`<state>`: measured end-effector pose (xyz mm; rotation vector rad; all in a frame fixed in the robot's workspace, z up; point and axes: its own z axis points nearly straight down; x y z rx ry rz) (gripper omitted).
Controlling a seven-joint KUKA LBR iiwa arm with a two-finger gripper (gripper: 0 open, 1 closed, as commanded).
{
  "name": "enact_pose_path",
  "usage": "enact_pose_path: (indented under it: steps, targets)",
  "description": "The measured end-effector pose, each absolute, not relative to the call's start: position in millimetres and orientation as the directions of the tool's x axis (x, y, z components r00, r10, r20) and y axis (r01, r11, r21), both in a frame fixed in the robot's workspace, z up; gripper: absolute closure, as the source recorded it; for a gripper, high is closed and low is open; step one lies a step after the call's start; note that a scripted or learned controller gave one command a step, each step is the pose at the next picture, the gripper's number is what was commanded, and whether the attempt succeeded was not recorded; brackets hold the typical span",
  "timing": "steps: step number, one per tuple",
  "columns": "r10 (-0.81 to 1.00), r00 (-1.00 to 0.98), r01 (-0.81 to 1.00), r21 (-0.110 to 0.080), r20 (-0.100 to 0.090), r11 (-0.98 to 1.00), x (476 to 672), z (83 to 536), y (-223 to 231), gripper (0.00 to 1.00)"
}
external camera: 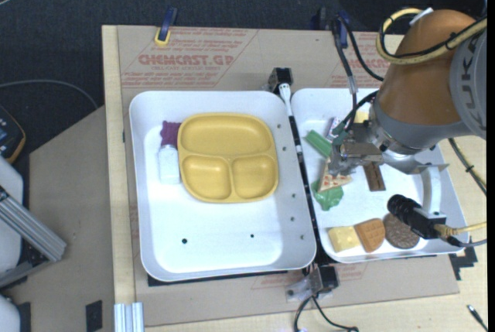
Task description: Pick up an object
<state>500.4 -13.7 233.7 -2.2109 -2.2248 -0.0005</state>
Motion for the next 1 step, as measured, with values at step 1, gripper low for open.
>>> enact_pose_path:
  steps: [1]
  targets:
    - [1.0,-0.006,1.0,-0.004,0.003,0.006,492.5,236.0,32.1,1.0]
